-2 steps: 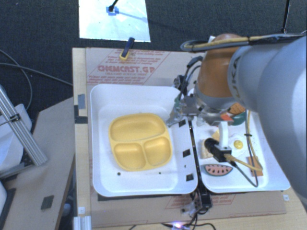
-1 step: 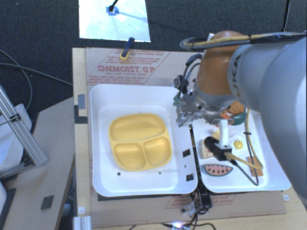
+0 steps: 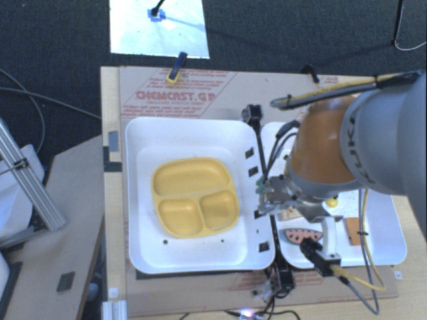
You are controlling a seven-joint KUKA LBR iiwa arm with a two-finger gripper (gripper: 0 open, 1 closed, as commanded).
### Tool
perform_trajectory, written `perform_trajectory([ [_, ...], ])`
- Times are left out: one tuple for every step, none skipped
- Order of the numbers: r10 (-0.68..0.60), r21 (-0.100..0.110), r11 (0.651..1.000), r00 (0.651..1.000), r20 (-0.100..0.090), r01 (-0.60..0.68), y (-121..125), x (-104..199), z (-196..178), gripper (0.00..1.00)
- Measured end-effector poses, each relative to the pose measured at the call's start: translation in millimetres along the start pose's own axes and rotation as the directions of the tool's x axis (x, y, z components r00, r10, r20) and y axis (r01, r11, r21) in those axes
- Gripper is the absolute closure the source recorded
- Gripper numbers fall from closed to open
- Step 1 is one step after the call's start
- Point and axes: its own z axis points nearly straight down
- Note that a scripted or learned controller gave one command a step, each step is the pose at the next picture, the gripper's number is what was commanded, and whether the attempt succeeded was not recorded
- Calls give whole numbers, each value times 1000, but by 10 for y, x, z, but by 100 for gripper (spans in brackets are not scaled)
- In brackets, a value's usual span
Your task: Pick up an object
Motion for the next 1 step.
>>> perform_trajectory([
  [-4,-10,1000,1000,0,4,50,11,-118,100],
])
